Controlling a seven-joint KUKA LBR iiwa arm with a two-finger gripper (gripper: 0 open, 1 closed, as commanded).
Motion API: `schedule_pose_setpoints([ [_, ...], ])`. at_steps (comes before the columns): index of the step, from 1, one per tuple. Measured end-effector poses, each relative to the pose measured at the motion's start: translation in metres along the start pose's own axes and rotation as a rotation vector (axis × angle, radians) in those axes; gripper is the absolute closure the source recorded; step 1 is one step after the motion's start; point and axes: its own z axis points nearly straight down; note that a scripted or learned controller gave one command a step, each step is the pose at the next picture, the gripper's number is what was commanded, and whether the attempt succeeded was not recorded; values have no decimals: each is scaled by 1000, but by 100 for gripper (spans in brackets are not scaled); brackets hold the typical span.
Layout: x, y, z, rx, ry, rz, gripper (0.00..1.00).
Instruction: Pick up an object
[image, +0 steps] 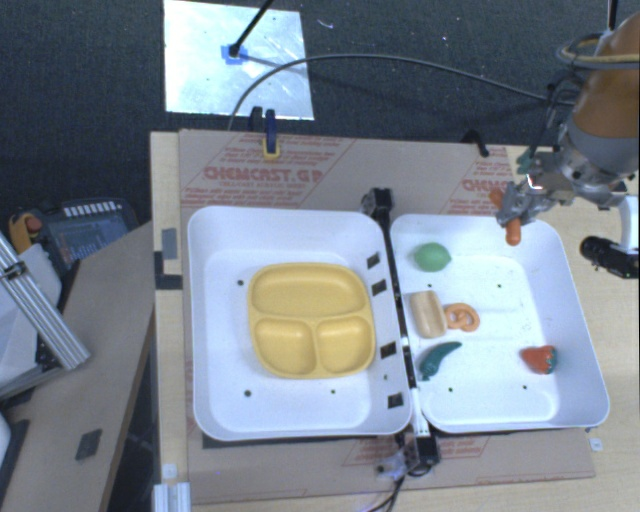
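Observation:
My gripper hangs over the far edge of the right bin, near its back right corner. A small orange piece sticks out below the fingers, which are shut on it, and it is lifted above the bin floor. Lying in the right bin are a green round object, a tan oblong block, an orange ring-shaped piece touching the block, a teal curved object and a red object near the right wall.
The left bin holds a yellow divided plate in its middle. A black clip strip joins the two bins. Cardboard lies under both, with a cable crossing behind.

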Motion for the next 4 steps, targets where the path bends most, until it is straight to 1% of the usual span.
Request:
schedule_pose_setpoints([
  [1,46,-17,14,8,3,-2,100],
  [2,102,-38,10,7,3,-3,100],
  [3,142,-57,21,9,3,-2,100],
  [4,199,-79,31,9,4,-3,100],
])
